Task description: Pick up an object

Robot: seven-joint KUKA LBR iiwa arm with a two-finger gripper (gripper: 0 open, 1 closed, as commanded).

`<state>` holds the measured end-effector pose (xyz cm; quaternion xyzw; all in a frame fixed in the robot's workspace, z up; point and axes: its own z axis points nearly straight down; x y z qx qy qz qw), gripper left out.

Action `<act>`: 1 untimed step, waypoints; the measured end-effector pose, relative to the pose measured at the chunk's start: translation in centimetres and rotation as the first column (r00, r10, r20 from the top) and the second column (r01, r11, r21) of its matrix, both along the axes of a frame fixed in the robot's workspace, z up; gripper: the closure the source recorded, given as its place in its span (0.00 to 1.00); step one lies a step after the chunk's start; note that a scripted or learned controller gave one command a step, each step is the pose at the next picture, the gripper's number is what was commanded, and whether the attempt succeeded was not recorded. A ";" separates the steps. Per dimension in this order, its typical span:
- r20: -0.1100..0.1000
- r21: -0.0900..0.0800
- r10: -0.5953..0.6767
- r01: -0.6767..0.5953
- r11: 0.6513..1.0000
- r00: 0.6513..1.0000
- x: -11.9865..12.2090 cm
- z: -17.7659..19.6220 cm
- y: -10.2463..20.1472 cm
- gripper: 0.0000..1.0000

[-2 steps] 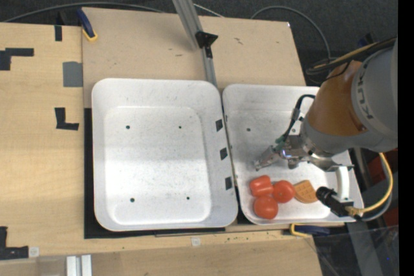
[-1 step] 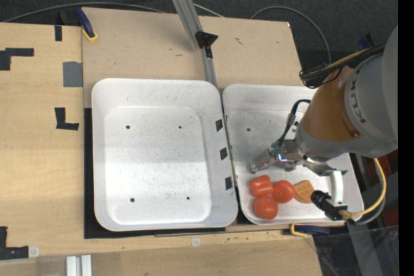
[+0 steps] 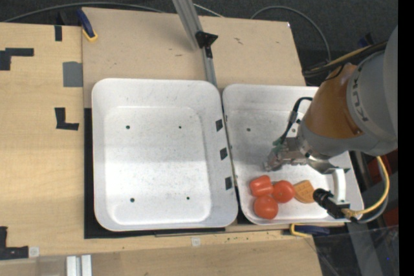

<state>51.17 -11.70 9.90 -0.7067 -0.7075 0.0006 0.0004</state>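
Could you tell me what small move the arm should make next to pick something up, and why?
Probably shift the gripper slightly toward the near edge and lower it: it sits above the three round red objects clustered beside a small orange piece in the right white bin, not yet on them.

Arm body: bulky rounded grey arm housing (image 3: 378, 100), smooth, matte finish.
Wrist band: broad orange band (image 3: 330, 110) around the segment below the grey housing.
Wrist section: grey collar under the orange band.
Cabling: thin black cable (image 3: 299, 106) looping beside the band; a yellow cable (image 3: 381, 187) at the lower side.
End fitting: small dark metal gripper (image 3: 279, 157), detail unclear.
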 end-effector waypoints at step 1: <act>0.006 -0.001 0.000 0.000 1.000 1.000 0.3 6.3 -0.2 1.00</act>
